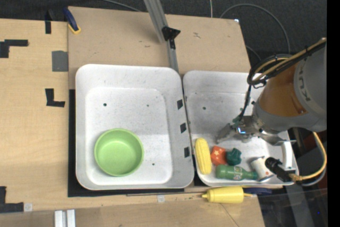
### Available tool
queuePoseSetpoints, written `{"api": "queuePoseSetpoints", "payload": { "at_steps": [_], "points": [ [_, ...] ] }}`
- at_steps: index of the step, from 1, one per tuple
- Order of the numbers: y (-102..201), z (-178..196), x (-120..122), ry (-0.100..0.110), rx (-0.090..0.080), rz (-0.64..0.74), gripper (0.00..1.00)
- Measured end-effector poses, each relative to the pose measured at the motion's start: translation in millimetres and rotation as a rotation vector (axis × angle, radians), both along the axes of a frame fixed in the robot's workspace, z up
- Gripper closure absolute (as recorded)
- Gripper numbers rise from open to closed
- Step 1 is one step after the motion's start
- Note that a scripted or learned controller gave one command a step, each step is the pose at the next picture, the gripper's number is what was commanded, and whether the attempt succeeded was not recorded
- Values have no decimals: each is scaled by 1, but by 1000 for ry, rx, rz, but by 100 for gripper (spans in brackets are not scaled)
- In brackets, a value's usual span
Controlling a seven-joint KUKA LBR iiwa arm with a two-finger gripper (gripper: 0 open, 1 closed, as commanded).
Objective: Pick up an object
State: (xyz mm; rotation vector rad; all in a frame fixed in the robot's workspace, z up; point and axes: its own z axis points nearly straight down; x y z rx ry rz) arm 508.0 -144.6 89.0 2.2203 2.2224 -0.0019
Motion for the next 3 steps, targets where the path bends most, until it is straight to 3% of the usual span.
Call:
{"api": "queuePoseSetpoints", "payload": {
  "at_steps": [1,3],
  "points": [
    [1,10,0,1,1,1,100],
    [-14,129,-2,-5,-1,0,100]
  ]
}}
